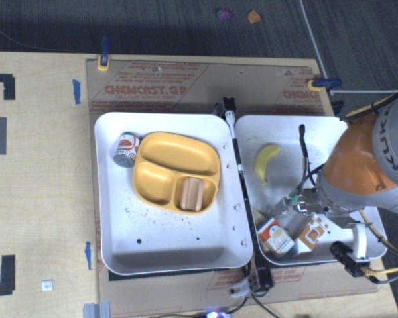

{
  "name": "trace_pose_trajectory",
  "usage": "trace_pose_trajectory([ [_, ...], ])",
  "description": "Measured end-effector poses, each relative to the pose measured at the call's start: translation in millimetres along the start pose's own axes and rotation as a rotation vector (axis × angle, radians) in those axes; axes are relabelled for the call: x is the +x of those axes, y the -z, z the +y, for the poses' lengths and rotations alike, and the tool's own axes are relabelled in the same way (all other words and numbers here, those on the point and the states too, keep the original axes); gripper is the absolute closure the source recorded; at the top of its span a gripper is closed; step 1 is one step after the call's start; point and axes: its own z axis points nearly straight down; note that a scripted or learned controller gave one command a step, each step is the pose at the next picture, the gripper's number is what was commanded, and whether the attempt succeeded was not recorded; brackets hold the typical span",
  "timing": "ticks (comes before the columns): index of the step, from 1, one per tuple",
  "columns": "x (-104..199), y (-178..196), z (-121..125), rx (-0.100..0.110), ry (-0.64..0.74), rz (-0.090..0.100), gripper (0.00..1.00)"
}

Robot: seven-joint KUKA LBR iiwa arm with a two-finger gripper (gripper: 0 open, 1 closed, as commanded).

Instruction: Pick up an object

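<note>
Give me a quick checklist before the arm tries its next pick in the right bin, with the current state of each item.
1. Tool is over the right bin: ok.
2. Something pickable lies near the tool: ok, an orange-and-white carton and a small orange packet sit just below it.
3. Tool holds nothing yet: cannot tell, the wrist and cables hide it.
4. Banana is clear of the arm: ok, it lies apart, up the bin.
5. Left bin items stay out of the way: ok, yellow divided tray and can are across the divider.

Arm hides end effector; right bin partly covered.
</note>
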Motion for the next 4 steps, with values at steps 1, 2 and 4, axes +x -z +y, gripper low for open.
trace_pose_trajectory([
  [1,-0.6,0.0,0.0,0.0,0.002,0.001,0.0],
  [2,0.9,0.0,0.0,0.0,0.0,-0.001,0.0],
  [4,0.9,0.0,-0.1,0.0,0.001,0.0,0.0],
])
